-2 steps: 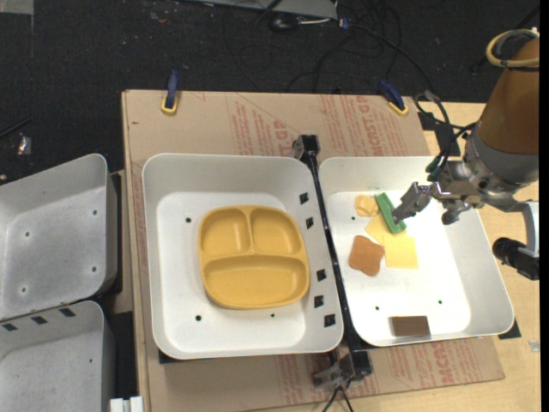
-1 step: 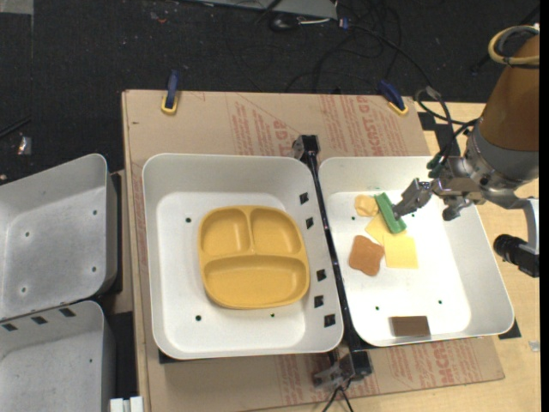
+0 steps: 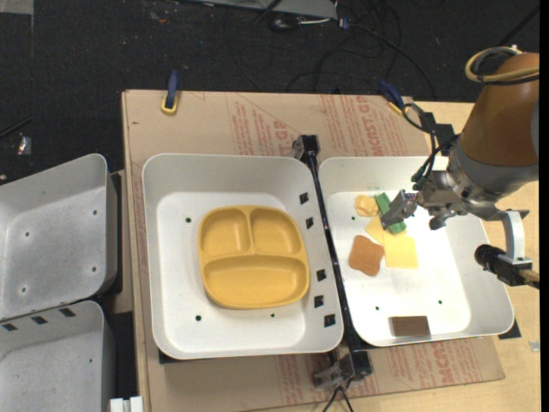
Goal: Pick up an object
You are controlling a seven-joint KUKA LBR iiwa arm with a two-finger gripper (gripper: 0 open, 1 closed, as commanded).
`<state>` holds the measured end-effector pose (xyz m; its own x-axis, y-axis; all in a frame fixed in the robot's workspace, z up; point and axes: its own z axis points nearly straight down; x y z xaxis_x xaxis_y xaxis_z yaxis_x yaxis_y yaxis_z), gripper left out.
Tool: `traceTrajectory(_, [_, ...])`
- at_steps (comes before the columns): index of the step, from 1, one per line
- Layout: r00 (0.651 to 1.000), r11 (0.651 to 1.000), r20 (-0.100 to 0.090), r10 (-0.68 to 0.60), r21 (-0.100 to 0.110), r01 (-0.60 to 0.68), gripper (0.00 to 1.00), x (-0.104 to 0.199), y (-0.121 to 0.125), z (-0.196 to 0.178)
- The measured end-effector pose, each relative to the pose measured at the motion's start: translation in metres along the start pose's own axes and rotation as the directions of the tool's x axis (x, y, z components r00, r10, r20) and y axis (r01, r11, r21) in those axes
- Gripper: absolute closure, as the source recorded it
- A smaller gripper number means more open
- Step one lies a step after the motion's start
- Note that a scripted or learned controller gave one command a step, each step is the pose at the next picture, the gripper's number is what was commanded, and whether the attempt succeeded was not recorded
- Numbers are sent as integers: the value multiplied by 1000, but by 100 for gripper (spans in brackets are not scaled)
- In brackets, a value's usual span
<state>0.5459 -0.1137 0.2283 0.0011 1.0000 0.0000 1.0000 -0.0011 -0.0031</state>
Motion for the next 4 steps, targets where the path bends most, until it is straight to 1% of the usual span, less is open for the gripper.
traceTrajectory(1, [1000, 1000, -1, 1, 4, -1, 0, 4, -10, 58])
traceTrajectory(2, [1000, 1000, -1, 1, 2, -1, 0, -2, -12, 104])
traceTrajectory(3, [1000, 1000, 0, 2, -3, -2, 100, -2, -11, 91])
traceTrajectory(4, [1000, 1000, 1, -4, -6, 4, 100, 5, -13, 43])
